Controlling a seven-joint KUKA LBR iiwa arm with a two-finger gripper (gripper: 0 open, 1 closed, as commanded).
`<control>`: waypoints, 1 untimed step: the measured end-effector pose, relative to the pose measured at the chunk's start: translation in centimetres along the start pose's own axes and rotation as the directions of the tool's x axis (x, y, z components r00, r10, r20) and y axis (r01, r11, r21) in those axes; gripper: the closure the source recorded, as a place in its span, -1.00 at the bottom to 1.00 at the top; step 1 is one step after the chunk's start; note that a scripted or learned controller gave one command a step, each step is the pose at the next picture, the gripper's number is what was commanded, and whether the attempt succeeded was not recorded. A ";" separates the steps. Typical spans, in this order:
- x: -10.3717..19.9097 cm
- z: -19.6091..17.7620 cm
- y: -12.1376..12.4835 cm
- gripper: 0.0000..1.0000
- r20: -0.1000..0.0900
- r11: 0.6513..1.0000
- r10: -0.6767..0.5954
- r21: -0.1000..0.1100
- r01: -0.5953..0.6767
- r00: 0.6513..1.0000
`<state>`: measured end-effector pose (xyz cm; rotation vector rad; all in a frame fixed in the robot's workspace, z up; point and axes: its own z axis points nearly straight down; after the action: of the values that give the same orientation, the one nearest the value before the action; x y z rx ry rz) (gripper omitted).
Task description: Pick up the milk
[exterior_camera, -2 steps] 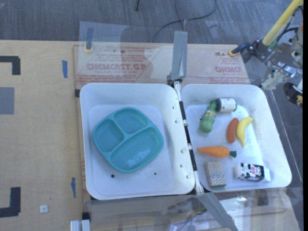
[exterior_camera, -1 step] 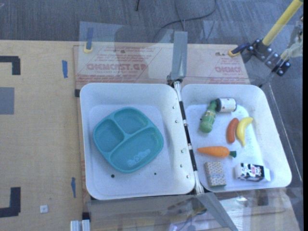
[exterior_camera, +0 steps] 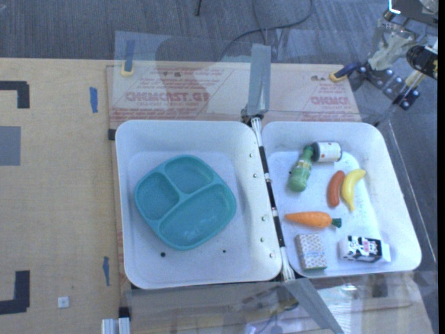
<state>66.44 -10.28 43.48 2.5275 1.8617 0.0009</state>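
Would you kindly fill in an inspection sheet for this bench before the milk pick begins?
Surface: wooden bench bearing two white bins, left bin and right bin, side by side.
Job's things: milk carton, cow-patterned, lying in the right bin's near right corner.
Clutter: teal divided plate in the left bin; green bottle, small jar, sausage, banana, carrot and tan box in the right bin.
End effector: far right, off the bins, holding nothing seen.
Cables: black loop on the floor beyond.
Surroundings: grey floor.
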 end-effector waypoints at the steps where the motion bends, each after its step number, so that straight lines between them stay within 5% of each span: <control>1: 9.5 5.4 -2.7 1.00 -0.001 0.985 -0.173 0.004 0.173 0.985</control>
<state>66.70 -0.46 38.05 2.3595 2.0763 -0.0021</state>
